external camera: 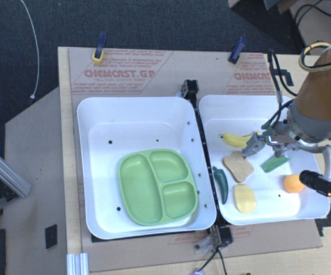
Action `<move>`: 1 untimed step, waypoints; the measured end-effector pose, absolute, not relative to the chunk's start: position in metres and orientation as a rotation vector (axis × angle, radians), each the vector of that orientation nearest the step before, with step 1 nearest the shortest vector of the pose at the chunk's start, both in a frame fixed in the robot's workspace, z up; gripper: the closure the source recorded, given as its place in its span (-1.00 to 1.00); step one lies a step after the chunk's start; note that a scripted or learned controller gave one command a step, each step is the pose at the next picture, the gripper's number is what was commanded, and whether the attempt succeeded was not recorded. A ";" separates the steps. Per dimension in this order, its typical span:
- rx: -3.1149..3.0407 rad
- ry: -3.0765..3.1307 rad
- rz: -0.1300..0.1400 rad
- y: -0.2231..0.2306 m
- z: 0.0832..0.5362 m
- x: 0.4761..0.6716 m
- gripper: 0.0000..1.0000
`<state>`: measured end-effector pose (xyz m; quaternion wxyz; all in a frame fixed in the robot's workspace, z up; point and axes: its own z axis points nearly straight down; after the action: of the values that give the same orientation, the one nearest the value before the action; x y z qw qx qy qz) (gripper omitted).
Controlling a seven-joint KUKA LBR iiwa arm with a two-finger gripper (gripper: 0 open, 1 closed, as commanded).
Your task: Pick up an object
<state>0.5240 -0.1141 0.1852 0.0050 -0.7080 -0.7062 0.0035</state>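
Nearest the front edge of the tabletop [154, 59], the left bin [97, 119] carried a smooth green divided plate [157, 186] of moulded plastic. In the right bin [257, 103], a rounded yellow potato-like piece [245, 199] lay by the front wall and a dark green pepper [220, 183] against the left wall; an orange ball [292, 183] sat toward the right. Farther back came a flat tan bread slice [237, 167], a green block [275, 164], then a curved banana [236, 139]. The tool [256, 144] hovered just beside the banana — the approach step, seemingly. Whether it was spread, I cannot tell. Next: descend squarely over one piece — the banana's slick curve could slip.
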 end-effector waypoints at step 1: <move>-2.221 -2.221 0.000 -0.114 0.191 0.527 -1.00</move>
<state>0.5269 -0.1140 0.1908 0.0004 -0.7071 -0.7071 0.0000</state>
